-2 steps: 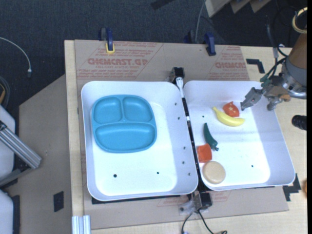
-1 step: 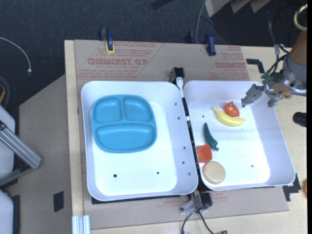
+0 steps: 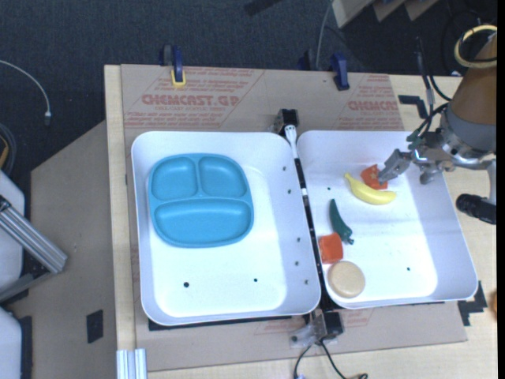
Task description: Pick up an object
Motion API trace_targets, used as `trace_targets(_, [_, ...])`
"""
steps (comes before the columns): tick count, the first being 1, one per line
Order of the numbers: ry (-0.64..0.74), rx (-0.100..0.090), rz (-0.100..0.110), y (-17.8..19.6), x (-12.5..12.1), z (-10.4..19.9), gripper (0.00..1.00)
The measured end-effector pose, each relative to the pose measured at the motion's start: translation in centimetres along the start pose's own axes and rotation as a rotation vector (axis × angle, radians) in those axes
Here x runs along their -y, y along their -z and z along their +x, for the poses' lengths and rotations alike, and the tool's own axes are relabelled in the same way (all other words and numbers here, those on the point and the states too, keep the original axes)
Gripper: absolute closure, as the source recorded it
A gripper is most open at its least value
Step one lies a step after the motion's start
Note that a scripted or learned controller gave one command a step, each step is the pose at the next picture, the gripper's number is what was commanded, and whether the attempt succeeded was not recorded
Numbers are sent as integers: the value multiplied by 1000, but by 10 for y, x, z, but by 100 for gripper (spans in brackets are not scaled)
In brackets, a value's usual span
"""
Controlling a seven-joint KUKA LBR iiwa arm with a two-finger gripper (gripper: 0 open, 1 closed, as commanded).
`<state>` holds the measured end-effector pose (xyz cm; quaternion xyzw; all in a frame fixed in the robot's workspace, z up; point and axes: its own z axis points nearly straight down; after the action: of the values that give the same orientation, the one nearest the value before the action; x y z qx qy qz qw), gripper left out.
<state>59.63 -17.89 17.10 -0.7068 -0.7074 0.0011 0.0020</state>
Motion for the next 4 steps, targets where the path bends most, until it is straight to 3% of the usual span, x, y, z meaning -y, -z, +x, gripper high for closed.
trace_targets(1, [0,0,0,-63,-2,2,0])
trace_targets(2, [-1,0,-1,-88,-2,2,0])
trace_targets(3, [-1,2,-4,-76,-3,2,100])
trace_targets(4, [-2,3,-7,-22,7,-1,100])
